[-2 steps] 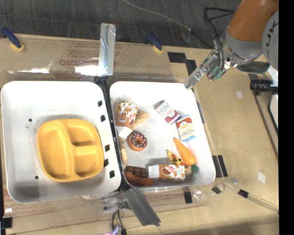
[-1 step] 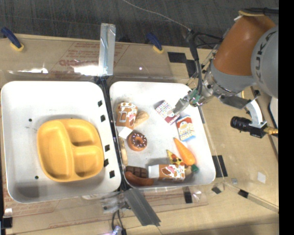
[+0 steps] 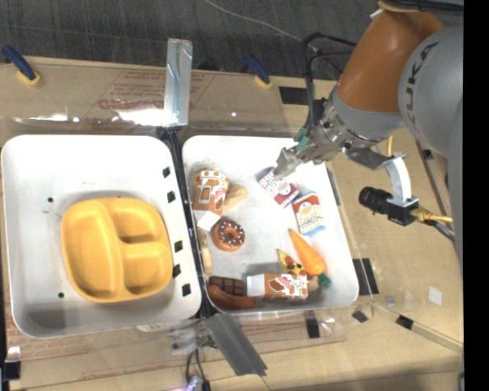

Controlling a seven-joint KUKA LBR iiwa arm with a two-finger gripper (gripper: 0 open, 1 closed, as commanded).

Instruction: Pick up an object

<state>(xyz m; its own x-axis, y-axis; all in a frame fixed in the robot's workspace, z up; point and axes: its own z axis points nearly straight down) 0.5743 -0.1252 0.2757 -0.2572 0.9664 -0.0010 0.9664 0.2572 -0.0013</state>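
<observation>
Beside the carton [image 3: 308, 215], end effector [image 3: 287, 163], grip unreadable, touches a packet [image 3: 279, 186].

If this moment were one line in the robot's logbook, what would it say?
gripper: over right bin, at small carton | hold: not evident | yellow tray: left bin

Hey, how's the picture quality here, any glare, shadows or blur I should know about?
Camera view: glare streaks the tape and plastic sheet behind the bins; the yellow tray casts a soft shadow in the left bin; the arm looks slightly soft; small toys such as the donut read clearly.
</observation>
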